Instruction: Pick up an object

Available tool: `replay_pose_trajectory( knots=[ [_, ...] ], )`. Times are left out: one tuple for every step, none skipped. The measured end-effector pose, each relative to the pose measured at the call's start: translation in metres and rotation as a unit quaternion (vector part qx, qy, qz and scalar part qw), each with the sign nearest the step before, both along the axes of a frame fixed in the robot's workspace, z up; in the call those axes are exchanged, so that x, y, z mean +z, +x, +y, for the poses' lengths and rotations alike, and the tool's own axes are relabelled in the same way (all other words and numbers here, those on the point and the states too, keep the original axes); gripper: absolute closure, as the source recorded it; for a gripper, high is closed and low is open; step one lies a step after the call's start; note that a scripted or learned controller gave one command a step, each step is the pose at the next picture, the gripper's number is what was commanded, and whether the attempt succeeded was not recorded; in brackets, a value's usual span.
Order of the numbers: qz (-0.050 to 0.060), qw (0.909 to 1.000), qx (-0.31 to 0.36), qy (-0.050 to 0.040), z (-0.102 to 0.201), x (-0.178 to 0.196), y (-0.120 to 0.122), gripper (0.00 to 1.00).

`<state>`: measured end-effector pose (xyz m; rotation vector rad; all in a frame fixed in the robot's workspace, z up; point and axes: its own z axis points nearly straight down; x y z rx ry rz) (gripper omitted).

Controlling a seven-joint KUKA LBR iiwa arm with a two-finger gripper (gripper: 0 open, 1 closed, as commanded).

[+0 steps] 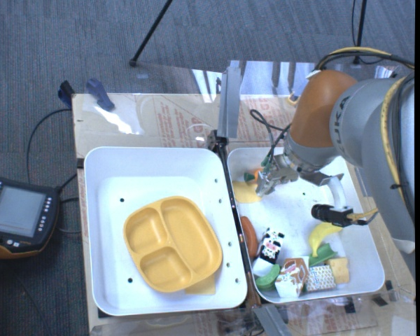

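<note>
The gripper [266, 180] sits low in the right bin [357, 187], upper left corner. I cannot tell its grip. It could bump the bin wall or miss the small toys there.

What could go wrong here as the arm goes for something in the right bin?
The claw hangs low at the right bin's far left corner, beside the wall and a pale yellow piece, so it may scrape the wall or miss. The toys are crowded along the near edge, the cow figure against the sausage, so one may drag another.
</note>
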<state>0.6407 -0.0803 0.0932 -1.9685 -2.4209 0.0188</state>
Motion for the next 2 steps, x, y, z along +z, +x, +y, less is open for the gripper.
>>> replay_pose_trajectory(
  knots=[
    [0.0, 1.0, 0.0, 0.0, 0.0, 0.0, 0.0, 0.0],
    [-0.01, 0.9991, -0.041, -0.0027, -0.052, 0.028, 0.003, 0.0]
  ],
)
